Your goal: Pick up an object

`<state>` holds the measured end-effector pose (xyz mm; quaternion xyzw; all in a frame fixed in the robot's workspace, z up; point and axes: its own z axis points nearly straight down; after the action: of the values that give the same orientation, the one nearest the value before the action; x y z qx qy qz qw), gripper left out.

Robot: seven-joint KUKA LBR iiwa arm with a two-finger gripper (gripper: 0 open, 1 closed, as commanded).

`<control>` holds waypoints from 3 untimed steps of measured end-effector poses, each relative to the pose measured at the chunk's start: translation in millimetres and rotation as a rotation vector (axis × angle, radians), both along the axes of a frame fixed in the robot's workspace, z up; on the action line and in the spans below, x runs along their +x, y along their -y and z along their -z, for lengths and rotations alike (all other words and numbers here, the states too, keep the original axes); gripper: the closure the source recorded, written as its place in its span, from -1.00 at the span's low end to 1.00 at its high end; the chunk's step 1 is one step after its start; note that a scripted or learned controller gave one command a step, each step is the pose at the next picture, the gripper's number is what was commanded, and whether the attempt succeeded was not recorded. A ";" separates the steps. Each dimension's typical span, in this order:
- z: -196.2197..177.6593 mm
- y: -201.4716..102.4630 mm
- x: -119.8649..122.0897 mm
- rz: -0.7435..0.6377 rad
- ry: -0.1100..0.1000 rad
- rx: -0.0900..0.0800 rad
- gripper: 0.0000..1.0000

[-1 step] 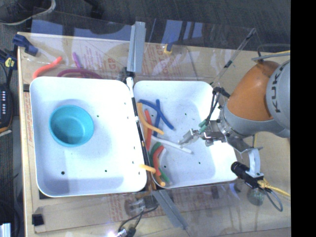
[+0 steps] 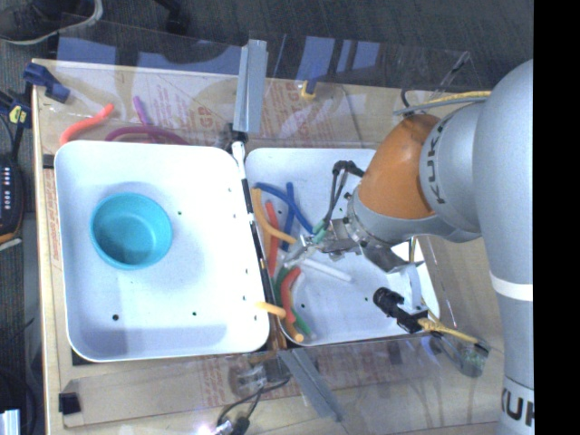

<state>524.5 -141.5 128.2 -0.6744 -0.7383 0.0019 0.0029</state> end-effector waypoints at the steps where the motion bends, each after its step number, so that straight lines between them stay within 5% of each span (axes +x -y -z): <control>1: 35.9 -3.5 91.9 -0.029 0.008 0.000 -1.00; 2: 25.4 -5.2 92.4 -0.034 0.007 0.003 1.00; 3: 25.2 -5.3 92.6 -0.035 0.007 0.003 -1.00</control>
<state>617.1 -136.2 103.0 -0.6615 -0.7499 -0.0015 0.0014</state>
